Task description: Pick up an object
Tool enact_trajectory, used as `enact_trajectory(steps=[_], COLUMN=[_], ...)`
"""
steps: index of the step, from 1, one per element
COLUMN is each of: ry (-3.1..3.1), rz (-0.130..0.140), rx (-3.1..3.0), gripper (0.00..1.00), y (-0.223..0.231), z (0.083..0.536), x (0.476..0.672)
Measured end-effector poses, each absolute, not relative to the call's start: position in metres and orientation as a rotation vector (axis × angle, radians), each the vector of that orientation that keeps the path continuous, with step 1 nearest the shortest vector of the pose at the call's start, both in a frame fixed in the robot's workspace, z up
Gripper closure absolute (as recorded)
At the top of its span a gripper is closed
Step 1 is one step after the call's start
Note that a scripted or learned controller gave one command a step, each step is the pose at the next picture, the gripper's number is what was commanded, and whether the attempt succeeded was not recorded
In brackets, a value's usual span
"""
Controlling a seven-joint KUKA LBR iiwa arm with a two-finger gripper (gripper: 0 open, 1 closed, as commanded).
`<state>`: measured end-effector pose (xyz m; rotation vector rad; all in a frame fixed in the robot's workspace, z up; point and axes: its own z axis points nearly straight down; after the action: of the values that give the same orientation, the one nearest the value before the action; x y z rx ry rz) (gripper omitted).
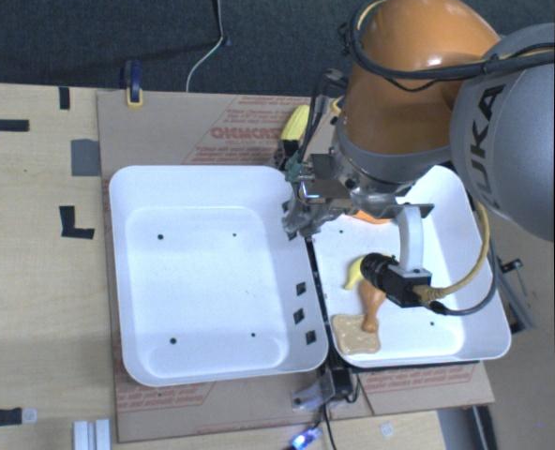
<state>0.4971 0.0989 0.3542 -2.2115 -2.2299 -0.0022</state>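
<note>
— Where was the hand (302, 216)?
— At the right bin's (456, 331) inner rim; how wide it stood could not be told.
— And the target?
— A tan wooden tool (360, 331) lay near that bin's front. Closing squarely across its narrow handle looked wisest.

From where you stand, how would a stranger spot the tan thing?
Take the white bin on the view's right. At its near left corner lies the tan thing, flat-headed with a handle; its neighbours are a yellow piece and an orange piece.
</note>
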Motion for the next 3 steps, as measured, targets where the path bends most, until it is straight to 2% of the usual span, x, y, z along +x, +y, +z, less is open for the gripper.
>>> enact_trajectory(steps=[1,2,3], ry=[-2.228,-2.226,-2.231], rz=[0.0,-0.007,-0.018], rx=[-2.214,-2.221,-2.218], gripper=[1.0,1.0,1.0], y=[0.146,0.131,0.162], z=[0.367,0.43,0.542], x=[0.498,0.499,0.483])
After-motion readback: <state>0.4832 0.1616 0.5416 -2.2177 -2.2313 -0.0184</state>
